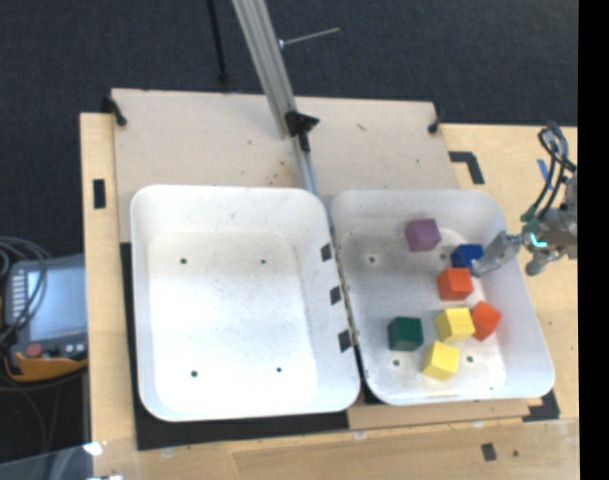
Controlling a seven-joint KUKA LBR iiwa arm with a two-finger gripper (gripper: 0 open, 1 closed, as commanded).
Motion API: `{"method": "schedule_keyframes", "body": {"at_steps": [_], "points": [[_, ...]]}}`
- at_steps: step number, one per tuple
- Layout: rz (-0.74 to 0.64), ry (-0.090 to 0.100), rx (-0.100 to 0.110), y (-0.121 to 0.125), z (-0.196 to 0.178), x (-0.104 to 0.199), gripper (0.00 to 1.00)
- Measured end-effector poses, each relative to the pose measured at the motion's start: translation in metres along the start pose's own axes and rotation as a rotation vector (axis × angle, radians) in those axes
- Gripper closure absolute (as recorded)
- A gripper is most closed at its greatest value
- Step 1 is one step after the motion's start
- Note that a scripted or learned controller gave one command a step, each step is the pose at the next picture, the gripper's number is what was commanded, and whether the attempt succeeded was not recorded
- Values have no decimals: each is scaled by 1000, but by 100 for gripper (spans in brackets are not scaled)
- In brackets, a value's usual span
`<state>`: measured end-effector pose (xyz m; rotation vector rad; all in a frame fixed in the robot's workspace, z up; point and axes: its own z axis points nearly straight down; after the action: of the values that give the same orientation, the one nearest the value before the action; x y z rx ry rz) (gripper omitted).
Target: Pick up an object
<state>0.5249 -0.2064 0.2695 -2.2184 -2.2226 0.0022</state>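
The right bin [384, 388] holds several small cubes: a purple one [421, 234], a blue one [466, 256], an orange one [454, 283], a second orange one [485, 320], two yellow ones [454, 323] [442, 359] and a green one [405, 332]. My gripper [516, 257] hangs over the bin's right rim, just right of the blue cube. It is open, and nothing sits between its fingers. One grey finger [495, 251] points down-left toward the blue cube.
The left bin [154, 218] stands beside the right one. A slanted metal rail [269, 58] runs from the top of the view to the gap between the bins. A grey pendant [44, 313] with cables lies off the bench at left.
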Motion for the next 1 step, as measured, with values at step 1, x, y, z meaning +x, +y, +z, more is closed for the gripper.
{"method": "schedule_keyframes", "body": {"at_steps": [1], "points": [[0, -1, -4, 1, -2, 0, 0]]}}
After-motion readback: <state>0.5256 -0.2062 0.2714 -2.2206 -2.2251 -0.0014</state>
